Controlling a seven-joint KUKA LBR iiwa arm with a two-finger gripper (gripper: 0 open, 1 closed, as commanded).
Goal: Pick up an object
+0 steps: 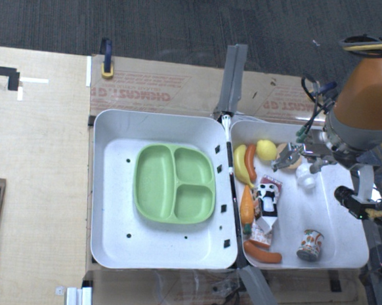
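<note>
Objects: toy food heaped along the right bin's (357, 260) left wall, left of the fingers
Gripper (300, 162): low over the right bin's far end, fingers slightly apart, nothing between them
Lemon (266, 150): just left of the fingers
Banana (241, 163): beyond the lemon, further left
Can (310, 245): well nearer the camera than the fingers
Green plate (174, 183): far left, in the left bin (102, 194)

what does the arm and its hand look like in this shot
The arm shows as a bulky rounded orange section over a grey collar. Dark cables, with some blue and green strands, loop along its left side. Below it the hand is a cluster of metallic grey parts ending in slim fingers. A black piece with a small green light juts out lower right.
</note>
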